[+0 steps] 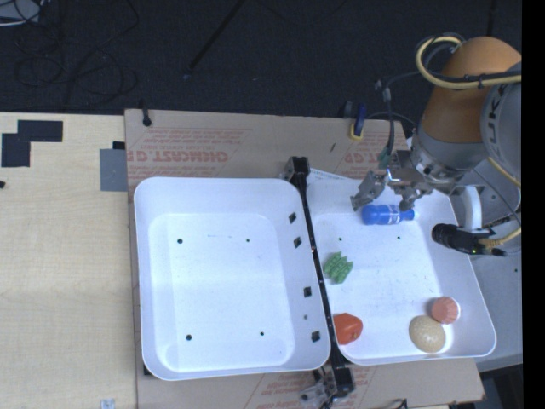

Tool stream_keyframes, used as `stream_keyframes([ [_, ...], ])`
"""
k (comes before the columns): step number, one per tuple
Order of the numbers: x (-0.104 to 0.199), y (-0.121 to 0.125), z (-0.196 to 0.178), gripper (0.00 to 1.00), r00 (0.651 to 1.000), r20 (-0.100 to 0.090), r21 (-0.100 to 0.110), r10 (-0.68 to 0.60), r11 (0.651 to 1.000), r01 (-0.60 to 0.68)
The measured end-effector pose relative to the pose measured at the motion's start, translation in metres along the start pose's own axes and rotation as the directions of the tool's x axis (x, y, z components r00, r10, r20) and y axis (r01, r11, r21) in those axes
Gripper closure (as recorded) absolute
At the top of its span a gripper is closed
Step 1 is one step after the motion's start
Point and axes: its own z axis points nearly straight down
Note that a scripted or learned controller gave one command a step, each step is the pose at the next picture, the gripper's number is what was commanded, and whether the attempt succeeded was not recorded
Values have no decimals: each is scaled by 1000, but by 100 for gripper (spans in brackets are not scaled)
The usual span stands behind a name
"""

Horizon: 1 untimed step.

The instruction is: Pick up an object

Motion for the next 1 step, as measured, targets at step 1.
stream_keyframes([
  [1, -54, 19, 114, 0, 1000, 1, 5, 3, 1000, -3],
])
